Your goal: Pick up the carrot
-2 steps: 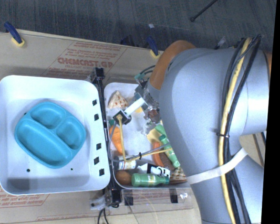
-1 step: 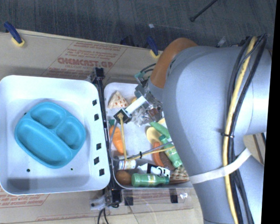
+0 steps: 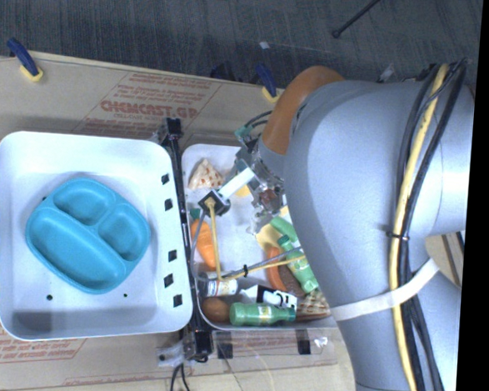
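The carrot (image 3: 207, 245) is an orange stick lying lengthwise along the left wall of the right bin (image 3: 199, 157). Its upper end is partly covered by the robot's own fittings. My gripper (image 3: 266, 198) hangs over the upper middle of that bin, under the grey wrist. It is to the right of the carrot's top end and a little further back, and I see nothing between its fingers. The arm hides the bin's right side.
Around the carrot lie a pizza slice (image 3: 204, 177), a green bottle (image 3: 260, 315), a second green piece (image 3: 295, 258), a dark-labelled bottle (image 3: 250, 293), a waffle (image 3: 314, 305) and a brown roll (image 3: 212, 309). The left bin (image 3: 30, 152) holds a blue divided plate (image 3: 87, 233).
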{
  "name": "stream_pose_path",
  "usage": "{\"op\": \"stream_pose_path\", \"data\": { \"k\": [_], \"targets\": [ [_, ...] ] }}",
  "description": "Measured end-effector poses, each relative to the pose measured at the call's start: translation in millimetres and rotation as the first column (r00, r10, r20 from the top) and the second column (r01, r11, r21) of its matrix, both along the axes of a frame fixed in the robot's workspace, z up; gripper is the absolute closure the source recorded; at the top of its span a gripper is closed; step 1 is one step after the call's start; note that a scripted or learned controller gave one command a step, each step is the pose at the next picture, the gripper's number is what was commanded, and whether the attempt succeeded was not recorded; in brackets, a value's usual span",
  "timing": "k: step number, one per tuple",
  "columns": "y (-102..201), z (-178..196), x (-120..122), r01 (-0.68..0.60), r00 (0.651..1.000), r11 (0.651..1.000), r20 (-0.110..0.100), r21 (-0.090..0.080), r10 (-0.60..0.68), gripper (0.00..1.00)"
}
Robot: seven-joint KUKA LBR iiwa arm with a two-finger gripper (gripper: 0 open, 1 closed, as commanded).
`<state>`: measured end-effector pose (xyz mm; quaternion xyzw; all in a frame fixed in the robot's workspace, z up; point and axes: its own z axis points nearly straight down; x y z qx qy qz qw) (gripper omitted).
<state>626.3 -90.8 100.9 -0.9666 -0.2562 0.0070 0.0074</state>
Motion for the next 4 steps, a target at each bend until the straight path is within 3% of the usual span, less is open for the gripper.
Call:
{"op": "stream_pose_path", "data": {
  "k": [1, 2, 3, 4],
  "targets": [
    [-2.3, -2.0, -66.0, 0.046, 0.999, 0.999, 0.003, -0.008, -0.045, 0.00],
    [54.1, 91.3, -87.7, 0.278, 0.961, 0.961, 0.007, -0.010, -0.278, 0.00],
    [53.4, 90.7, -88.1, 0.279, 0.960, 0.960, 0.006, -0.010, -0.279, 0.00],
    [-5.7, -2.8, -70.3, 0.247, 0.969, 0.969, -0.002, -0.013, -0.248, 0.00]
  ]
}}
